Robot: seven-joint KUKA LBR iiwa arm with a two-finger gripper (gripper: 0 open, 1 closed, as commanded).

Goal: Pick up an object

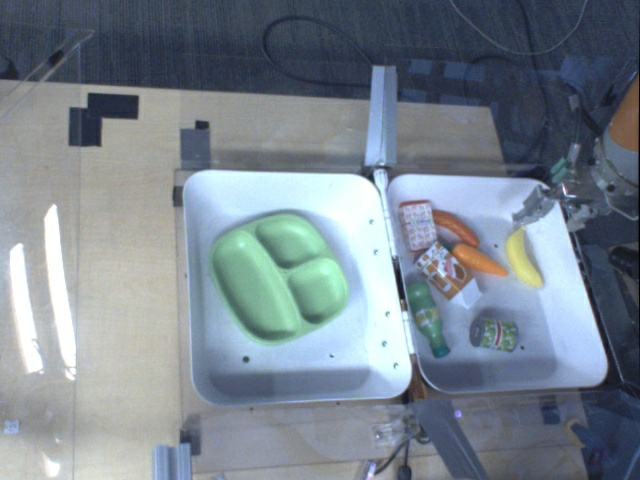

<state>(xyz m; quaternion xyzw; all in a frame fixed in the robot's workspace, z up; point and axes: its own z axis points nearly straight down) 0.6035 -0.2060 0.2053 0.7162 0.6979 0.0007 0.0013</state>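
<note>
The right bin (pixel 560 363) holds several small items. A yellow banana (pixel 523 258) lies near its right wall, with an orange carrot (pixel 478 260) just left of it. A red-orange sausage-like piece (pixel 455 227), a red and white packet (pixel 416 224) and a small printed carton (pixel 445 271) sit near the divider. A green bottle (pixel 428 320) lies at the bin's front left, and a green-labelled can (pixel 494 334) rests beside it. My gripper (pixel 540 196) hovers open over the bin's far right corner, above and behind the banana, with nothing between its fingers.
The left bin (pixel 210 368) holds a green divided plate (pixel 280 276). A metal post (pixel 383 118) rises behind the wall between the bins. Cables lie on the dark floor beyond the bench.
</note>
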